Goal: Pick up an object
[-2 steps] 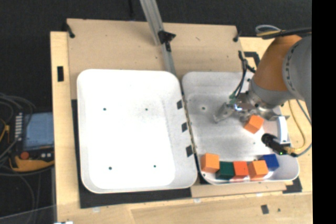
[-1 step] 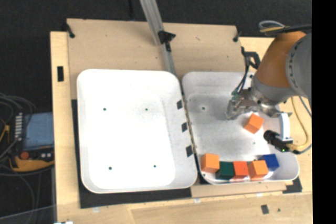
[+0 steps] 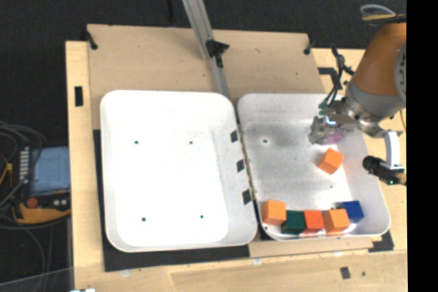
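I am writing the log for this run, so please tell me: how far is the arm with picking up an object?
Done: the gripper has reached the right bin, low over a pinkish object.
In hand: nothing visibly lifted; I cannot tell whether that object is gripped.
Left: grasp and raise one. The lone orange cube and the row of cubes at the bin's near edge lie untouched.

In the right bin (image 3: 274, 116), one orange cube (image 3: 330, 161) lies tilted mid-floor; along the near wall sit orange (image 3: 274, 210), green (image 3: 295, 221), two more orange (touching) (image 3: 314, 219) (image 3: 336, 219) and blue (image 3: 352, 210) cubes.
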Robot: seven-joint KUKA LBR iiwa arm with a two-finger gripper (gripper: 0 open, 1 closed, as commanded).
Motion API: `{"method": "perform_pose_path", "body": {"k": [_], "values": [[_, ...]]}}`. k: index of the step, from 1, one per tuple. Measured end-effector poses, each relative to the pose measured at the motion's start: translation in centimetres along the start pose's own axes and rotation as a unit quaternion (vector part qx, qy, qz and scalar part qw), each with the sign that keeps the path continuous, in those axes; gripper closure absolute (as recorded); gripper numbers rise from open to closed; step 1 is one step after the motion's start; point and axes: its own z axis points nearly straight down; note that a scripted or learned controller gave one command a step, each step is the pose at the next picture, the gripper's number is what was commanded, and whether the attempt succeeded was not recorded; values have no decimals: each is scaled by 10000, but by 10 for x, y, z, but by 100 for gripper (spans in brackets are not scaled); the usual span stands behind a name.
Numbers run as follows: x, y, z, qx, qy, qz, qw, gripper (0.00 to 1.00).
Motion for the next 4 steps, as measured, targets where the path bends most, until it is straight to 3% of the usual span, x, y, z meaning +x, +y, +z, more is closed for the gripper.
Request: {"method": "perform_pose_path", "body": {"k": [1,2,4], "values": [[5,-3,-62,-8,3,-31,10000,100],[4,-2,-61,23,2,-38,10000,100],[116,10,-66,18,20,-56,10000,100]]}}
